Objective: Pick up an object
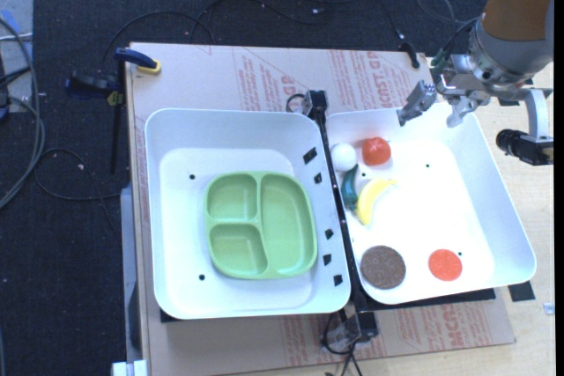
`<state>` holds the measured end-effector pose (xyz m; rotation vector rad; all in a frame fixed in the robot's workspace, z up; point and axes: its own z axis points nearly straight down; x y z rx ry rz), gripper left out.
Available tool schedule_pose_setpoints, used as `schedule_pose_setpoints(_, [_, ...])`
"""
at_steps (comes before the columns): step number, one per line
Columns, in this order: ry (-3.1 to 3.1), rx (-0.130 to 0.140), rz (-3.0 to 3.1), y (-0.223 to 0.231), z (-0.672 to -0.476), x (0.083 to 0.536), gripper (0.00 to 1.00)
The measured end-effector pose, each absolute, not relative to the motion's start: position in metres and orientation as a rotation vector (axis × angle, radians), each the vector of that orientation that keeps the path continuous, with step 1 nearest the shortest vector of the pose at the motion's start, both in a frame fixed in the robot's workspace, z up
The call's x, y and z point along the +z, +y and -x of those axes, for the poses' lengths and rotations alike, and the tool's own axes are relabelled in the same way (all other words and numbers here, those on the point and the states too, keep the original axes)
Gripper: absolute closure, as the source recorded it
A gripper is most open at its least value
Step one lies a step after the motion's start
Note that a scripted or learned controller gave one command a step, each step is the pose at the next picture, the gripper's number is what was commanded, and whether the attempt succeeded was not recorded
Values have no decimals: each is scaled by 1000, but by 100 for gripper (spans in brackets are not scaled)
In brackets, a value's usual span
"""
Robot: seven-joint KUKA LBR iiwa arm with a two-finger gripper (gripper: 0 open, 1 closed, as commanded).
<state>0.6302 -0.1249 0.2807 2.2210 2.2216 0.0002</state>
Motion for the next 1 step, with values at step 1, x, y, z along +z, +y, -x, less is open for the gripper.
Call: schedule_pose_setpoints(1, [2228,-1,-2215,-135,-620,271,0])
